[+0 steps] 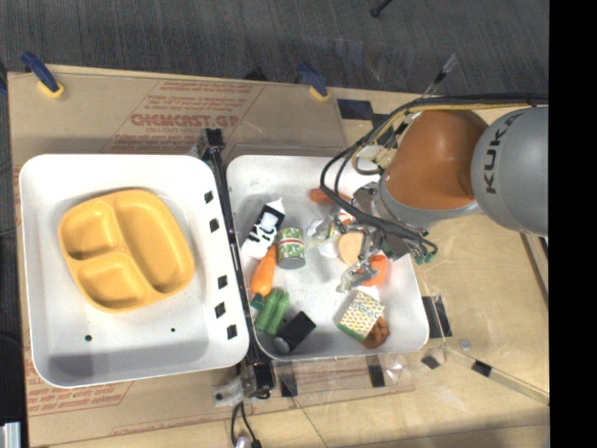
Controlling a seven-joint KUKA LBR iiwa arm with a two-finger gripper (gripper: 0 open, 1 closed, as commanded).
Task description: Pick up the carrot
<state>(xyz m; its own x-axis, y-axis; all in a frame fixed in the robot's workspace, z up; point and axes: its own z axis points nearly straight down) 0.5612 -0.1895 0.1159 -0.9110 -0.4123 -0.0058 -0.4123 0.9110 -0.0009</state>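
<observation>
So the carrot is sitting in the right bin, over by that bin's left wall. Its long axis runs on a slant: orange tip points up and a bit right, toward the small can with the green and red label, and the green leafy end points down toward the near edge of the bin. The green end lies just beside a black block at the bottom of the bin. Right above the carrot's tip there's a black and white packet, close but I can't tell if they actually touch.

The arm comes in from the right, and the end effector hangs over the middle-right part of the same bin, well apart from the carrot, with the can between them. It's down in a little clutter of stuff there, something pale and roundish plus a small orange-red piece, and honestly I can't tell whether it's spread or closed or has anything in it; too messy at that spot.

Below that there's a small patterned box near the bin's bottom right corner.

Left bin has a yellow divided tray in it. Both bins sit on the cardboard-covered desk.
</observation>
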